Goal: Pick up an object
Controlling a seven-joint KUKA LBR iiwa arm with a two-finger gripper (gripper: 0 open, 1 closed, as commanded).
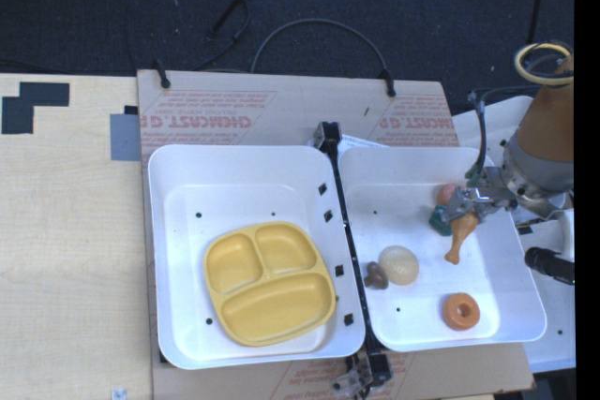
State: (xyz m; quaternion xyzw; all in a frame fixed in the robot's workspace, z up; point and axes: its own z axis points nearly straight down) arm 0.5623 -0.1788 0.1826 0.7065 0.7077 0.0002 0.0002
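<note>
Orange drumstick toy [458, 237] lies just below the jaws [474, 199].

Two white bins on bench, arm at right.
Yellow tray [270, 283] in left bin [178, 201]; in right bin [412, 192], doughnut [460, 311], cream ball [399, 264], orange piece [458, 237] under gripper [476, 198].

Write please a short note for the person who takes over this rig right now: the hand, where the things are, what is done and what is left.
Hand: low over the right bin, near its far right side. I cannot tell whether it is open or shut.
Things in the right bin: an orange stick-shaped toy and a green piece right at the hand, a pink piece just behind; cream ball and small brown piece mid-bin; orange ring near the front.
Left bin: yellow divided plate.
Done: no lift is visible.
Left: grasp one object and raise it.
</note>
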